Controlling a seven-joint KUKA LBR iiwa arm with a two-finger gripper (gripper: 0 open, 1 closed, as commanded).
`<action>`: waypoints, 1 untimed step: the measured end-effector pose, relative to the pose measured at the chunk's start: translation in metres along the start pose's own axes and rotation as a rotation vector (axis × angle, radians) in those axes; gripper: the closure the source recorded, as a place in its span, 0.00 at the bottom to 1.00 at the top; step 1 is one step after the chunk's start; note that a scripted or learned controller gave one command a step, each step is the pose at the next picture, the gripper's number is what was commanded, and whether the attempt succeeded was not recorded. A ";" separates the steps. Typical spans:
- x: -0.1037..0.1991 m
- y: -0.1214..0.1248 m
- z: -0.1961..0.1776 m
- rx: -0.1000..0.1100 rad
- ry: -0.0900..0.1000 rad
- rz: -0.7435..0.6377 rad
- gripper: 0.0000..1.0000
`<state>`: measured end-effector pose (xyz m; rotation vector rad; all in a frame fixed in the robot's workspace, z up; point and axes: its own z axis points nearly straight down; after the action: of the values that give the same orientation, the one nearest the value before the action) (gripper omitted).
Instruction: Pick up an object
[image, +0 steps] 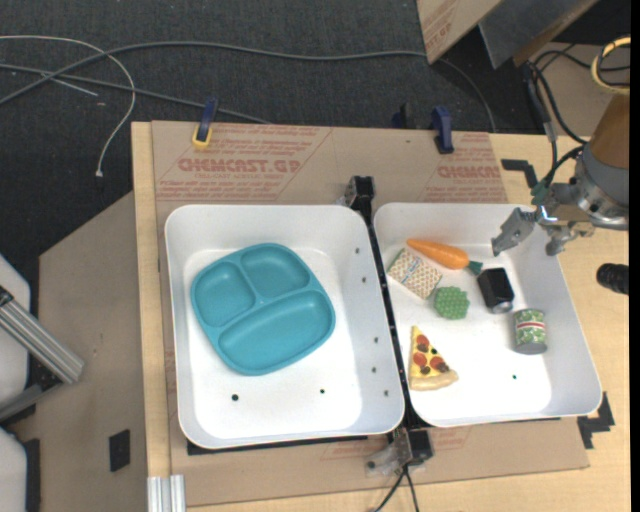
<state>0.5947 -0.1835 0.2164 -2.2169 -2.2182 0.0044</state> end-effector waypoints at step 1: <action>-0.002 -0.003 0.043 0.001 0.000 0.001 0.00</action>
<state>0.5912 -0.1855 0.1733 -2.2173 -2.2168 0.0047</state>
